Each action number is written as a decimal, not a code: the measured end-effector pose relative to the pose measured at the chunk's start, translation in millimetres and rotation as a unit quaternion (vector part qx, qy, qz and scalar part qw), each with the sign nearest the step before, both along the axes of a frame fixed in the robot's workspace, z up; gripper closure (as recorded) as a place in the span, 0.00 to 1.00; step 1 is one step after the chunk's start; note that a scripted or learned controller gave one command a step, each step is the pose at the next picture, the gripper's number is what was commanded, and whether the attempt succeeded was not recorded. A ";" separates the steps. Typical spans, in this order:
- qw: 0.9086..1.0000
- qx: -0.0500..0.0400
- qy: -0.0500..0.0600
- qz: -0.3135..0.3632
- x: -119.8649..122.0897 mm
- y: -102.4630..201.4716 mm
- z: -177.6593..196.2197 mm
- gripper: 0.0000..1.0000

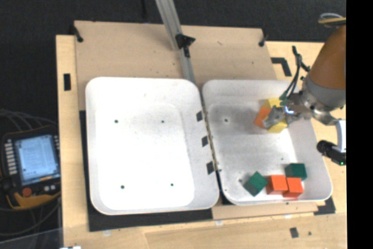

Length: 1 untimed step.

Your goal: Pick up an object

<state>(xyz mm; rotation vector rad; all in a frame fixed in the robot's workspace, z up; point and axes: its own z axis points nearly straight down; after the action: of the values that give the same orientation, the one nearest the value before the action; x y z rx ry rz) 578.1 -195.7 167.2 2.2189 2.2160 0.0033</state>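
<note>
The arm reaches in from the right, and its end effector (278,115) sits low over the upper part of the right bin (233,143). There it meets a yellow block (274,107) and a small orange piece (261,119); whether it is apart, together or clamped on either I cannot tell, since the parts blur into one another. Along the near edge of the same bin lie 4 more blocks: a green block (254,183), an orange block (278,183), a second orange block (295,186) touching it, and a dark green block (296,171) just behind them. The left bin (143,143) sits alongside on the bench (140,46) (a tablet (36,157) rests off its left edge).
</note>
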 end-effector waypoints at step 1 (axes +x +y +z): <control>1.000 0.000 -0.001 0.002 6.8 2.4 62.6 1.00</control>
<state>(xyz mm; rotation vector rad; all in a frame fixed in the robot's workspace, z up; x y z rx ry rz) 584.8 -193.2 229.8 2.2123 2.2198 0.0058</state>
